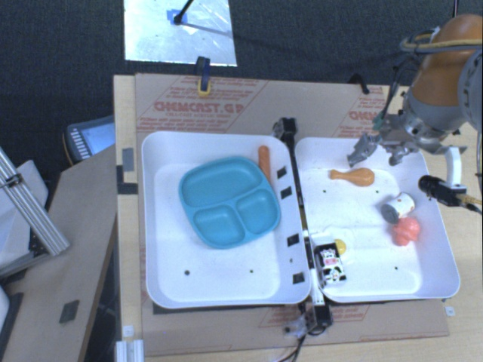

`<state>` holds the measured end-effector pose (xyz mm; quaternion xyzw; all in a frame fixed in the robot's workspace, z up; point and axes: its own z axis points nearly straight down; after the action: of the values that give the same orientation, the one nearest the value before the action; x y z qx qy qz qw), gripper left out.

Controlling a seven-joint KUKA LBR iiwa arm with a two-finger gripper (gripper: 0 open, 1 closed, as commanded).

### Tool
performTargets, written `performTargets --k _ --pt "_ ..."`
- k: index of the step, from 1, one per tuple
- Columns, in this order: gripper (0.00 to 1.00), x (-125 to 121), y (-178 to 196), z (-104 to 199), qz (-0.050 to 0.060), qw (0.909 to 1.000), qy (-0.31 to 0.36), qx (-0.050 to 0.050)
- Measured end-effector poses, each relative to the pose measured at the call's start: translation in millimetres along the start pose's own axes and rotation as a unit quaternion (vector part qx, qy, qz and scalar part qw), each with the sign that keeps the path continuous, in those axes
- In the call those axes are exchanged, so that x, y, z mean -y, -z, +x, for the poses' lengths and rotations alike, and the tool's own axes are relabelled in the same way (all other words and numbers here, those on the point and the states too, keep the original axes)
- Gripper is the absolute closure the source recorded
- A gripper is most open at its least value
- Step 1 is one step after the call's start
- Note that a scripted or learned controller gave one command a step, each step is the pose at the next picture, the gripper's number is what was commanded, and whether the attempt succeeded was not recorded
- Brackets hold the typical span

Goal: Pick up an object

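Glossy white plastic bins (226,296), matt blue tray (226,202)

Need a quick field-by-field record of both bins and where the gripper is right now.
left bin: blue divided plate; orange carrot-like stick against the plate's far right edge
right bin: orange drumstick-shaped toy; white and grey cylinder; pink rounded toy; black-and-white cow-patterned box with a small yellow item beside it
gripper: over the right bin's far edge, just above the drumstick-shaped toy
grasp: nothing visible between the jaws
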<state>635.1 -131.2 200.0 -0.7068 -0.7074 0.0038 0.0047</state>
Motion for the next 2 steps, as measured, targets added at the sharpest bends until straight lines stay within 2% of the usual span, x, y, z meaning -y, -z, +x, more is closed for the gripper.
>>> performTargets --k 1,2 --pt "0.00 -2.7 8.7 0.3 -0.007 1.0000 0.001 0.001" --pt "0.00 -4.6 -45.6 10.7 -0.005 1.0000 0.003 0.000"
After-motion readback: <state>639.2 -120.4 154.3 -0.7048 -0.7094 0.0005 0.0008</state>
